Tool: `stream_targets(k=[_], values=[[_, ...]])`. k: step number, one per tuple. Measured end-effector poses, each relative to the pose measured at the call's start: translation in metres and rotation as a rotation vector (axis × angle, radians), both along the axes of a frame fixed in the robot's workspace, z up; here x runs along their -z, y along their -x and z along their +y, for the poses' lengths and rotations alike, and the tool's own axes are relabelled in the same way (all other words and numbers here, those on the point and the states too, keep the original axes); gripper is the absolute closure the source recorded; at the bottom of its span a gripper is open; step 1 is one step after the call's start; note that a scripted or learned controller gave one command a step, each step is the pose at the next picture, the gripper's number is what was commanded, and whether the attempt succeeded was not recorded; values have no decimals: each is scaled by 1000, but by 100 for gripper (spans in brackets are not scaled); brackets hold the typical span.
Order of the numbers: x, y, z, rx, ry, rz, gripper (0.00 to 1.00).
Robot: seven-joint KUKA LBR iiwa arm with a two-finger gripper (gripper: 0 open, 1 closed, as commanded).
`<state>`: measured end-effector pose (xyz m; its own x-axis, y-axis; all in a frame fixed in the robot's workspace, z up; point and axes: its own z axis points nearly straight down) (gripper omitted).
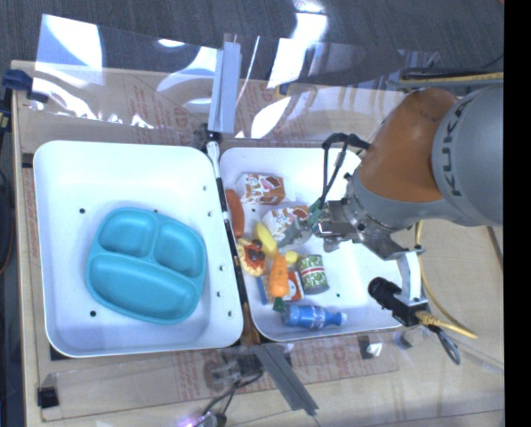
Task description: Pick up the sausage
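The sausage (235, 212) lies lengthwise against the left wall of the right bin (354, 323), just beside the divider, with a banana (266, 237) and a carrot (278, 277) crowding its lower end. That wall leaves me little room on one side, I judge. My end effector (311, 223) hangs over the bin's middle, near a carton (261, 188); whether it is released or clenched I cannot tell. The blue tray (147, 264) sits in the left bin (52, 163).

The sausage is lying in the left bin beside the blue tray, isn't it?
Not quite: the camera view shows the sausage in the right bin, against its left wall among the other food items. The blue tray sits in the left bin.
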<state>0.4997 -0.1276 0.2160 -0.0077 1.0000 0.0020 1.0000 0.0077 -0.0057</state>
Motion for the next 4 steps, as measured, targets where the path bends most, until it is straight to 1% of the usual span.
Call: stream_targets(k=[1, 2, 3, 4], values=[[126, -8, 5, 7, 1, -1, 0], [124, -62, 4, -85, 0, -3, 0], [109, -65, 4, -88, 3, -13, 100], [109, -65, 4, -89, 3, -12, 0]])
